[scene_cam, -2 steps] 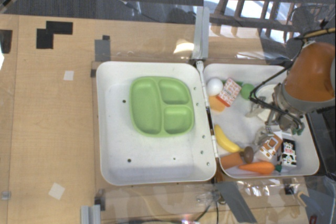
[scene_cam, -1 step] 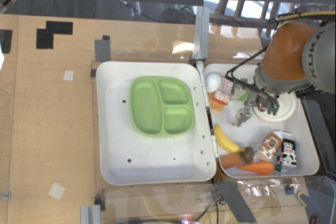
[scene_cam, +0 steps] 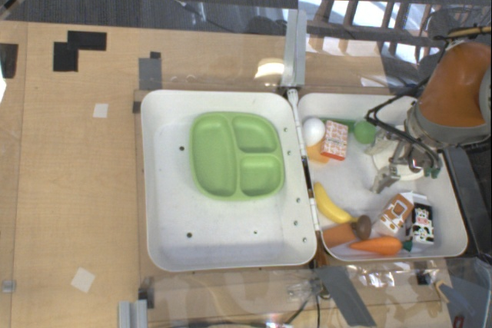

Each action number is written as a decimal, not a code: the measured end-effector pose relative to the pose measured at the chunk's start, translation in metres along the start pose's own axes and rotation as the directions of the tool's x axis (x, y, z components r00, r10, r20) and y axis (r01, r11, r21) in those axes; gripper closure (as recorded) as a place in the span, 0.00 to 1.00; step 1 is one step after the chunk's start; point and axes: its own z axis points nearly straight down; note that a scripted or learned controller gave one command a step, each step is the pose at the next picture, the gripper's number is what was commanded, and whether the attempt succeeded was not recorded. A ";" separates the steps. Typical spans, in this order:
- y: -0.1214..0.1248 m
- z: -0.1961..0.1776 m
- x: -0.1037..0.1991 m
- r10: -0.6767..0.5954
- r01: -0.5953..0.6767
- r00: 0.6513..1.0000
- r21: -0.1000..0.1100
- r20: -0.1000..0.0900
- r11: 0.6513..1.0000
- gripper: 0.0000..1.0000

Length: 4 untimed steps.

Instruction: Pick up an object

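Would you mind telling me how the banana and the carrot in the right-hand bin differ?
The banana is yellow; the carrot is orange. The banana is curved, while the carrot is straight and tapers toward its left end. The banana lies on a slant near the bin's left wall; the carrot lies almost level along the near wall. Both are long toy foods resting in the right bin.

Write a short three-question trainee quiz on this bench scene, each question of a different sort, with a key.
1. True or false: the green divided plate lies in the left bin.
2. Which item lies nearest the right bin's front edge? A) white egg B) carrot C) banana
3. Fill in: the claw hangs over the ____ bin.

Key: 1 true; 2 B; 3 right.
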 end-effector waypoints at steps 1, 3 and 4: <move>0.060 -0.001 0.008 0.050 -0.050 0.999 -0.004 0.001 0.999 0.00; -0.021 0.000 -0.022 0.471 -0.471 0.882 -0.001 0.001 0.882 0.00; 0.072 0.002 -0.040 0.492 -0.492 0.871 -0.003 -0.005 0.871 0.00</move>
